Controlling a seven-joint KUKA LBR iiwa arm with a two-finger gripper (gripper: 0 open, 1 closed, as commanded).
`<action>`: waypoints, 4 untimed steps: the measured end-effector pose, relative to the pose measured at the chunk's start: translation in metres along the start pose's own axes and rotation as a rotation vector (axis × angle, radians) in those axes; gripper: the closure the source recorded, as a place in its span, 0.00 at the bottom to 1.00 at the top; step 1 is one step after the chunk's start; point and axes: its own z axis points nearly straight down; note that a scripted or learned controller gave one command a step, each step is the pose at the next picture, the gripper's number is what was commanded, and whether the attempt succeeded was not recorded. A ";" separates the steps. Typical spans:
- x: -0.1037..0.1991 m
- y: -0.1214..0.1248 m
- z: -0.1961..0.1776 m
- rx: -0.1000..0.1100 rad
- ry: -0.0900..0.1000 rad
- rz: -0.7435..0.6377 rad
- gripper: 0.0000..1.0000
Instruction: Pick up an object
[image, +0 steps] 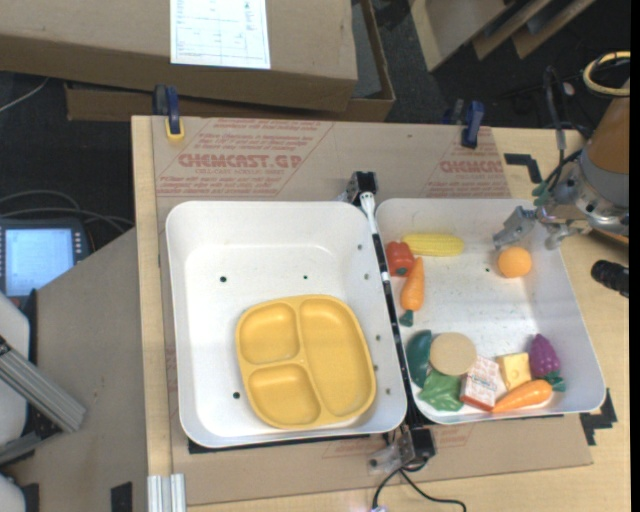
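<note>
Two white bins side by side, centre of frame: left bin, right bin.

Left bin: one yellow divided plate with three compartments, sitting lower centre, close to the bin's bottom edge. Upper half and left strip of this bin are bare floor, plenty of room.

Right bin, toy food:
- one yellow corn cob, upper left, lying flat
- one red pepper, against the left wall
- two carrots: one just below the pepper, one at the bottom edge
- one orange ball-shaped fruit, upper right, alone
- one tan round disc on top of green leafy pieces, lower left
- one red-and-white small box, one yellow cheese wedge, one purple grape bunch; all crowded along the bottom edge, touching or nearly so

Middle of the right bin is open floor.

Gripper at the upper right of the right bin, just above the orange fruit, arm coming in from the frame's right edge. Nothing visible between the fingers. Fingers too small and blurred; cannot tell whether spread or closed.

Bench is brown board with red print, two blue clamps on its top edge.
</note>
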 end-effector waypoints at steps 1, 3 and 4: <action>0.011 -0.008 0.069 0.007 0.009 -0.003 0.00; 0.009 -0.008 0.056 0.004 0.005 -0.002 0.00; 0.044 0.039 0.066 -0.001 0.000 -0.005 0.00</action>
